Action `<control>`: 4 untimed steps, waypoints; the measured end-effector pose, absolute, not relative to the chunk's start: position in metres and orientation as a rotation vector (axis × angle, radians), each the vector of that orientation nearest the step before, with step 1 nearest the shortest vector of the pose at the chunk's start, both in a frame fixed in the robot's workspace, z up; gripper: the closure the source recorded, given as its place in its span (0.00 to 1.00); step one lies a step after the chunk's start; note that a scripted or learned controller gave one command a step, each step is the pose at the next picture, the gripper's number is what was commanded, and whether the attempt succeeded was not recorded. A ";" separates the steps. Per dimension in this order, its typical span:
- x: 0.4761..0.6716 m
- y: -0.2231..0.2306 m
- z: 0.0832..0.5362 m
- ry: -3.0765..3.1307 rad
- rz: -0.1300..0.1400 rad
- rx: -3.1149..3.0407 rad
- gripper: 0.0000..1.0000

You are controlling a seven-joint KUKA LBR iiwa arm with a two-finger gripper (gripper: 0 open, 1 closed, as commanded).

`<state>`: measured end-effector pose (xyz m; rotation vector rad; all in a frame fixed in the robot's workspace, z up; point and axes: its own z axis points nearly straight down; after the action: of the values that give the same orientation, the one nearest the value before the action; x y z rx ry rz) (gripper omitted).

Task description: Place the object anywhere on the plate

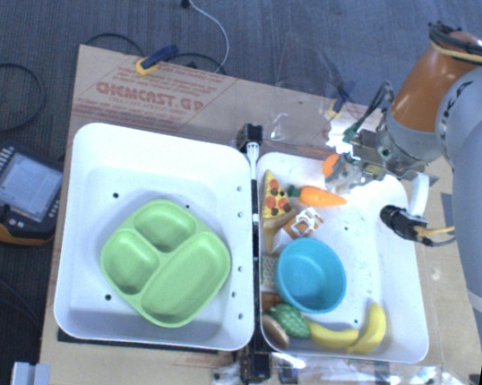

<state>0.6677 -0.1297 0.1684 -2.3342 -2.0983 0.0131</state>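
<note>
Gripper (346, 169) sits low at the far end of the right bin (409, 336), just above and beside the toy carrot (322, 197); whether its pincer is wide or narrow I cannot tell, and nothing visibly sits between the tips. Looks like the pick step: carrot lies on the bin floor near the pizza slice (272, 199), with blue bowl (310, 275) and banana (355, 332) nearer the camera. Next move needs a confirmed grasp on the carrot, a lift clear of the divider, then transfer to the green plate (166, 261) in the left bin (91, 163).
</note>
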 end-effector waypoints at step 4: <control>0.581 -0.038 0.188 -2.034 0.009 -2.387 0.00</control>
<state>0.5806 -0.0383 0.1884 -2.3868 -2.0342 0.0087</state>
